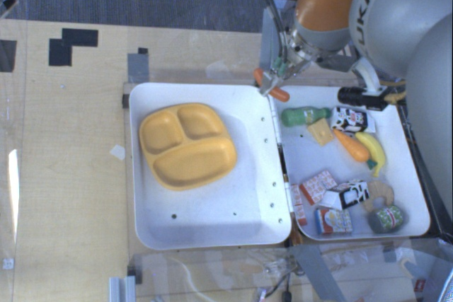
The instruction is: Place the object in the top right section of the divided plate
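wooden bench (71, 173) with two white bins (212, 223)

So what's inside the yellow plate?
Nothing I can see. The plate has three bare yellow sections. The gripper is at the bin's top right corner with something small and orange at its tip.

Gripper (272, 83) over the seam between the bins, a small orange carrot-like object (277, 93) between its fingers. Left bin (212, 223) holds the yellow divided plate (187, 146) — sections bare. Right bin (407, 173) — green bottle (304, 115), banana (373, 151), carrot (350, 145), cartons, a cheese wedge (321, 131).
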